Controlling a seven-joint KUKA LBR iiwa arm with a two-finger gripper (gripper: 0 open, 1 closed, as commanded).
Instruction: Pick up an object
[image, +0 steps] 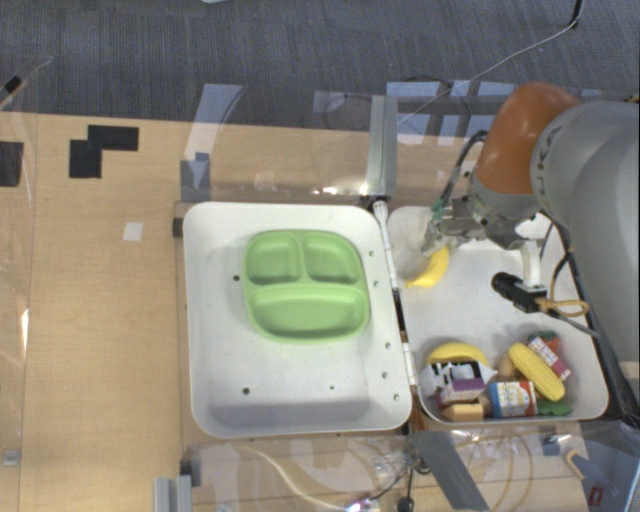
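Note:
A yellow banana (431, 269) lies tilted in the upper left part of the right bin (470, 300). My gripper (440, 234) hangs directly over the banana's upper end, and the two seem to meet there. The grey arm with its orange band (525, 120) reaches in from the right above it. At the right bin's front edge sits a cluster of toy food: a corn cob (540, 369), a yellow rounded piece (457, 354), a small can (512, 397) and a red packet (548, 352).
The left bin (215, 380) holds a green divided plate (304, 285) near its middle. A raised divider (395, 300) separates the two bins. A black fitting with a yellow cable (523, 292) hangs beside the arm over the right bin.

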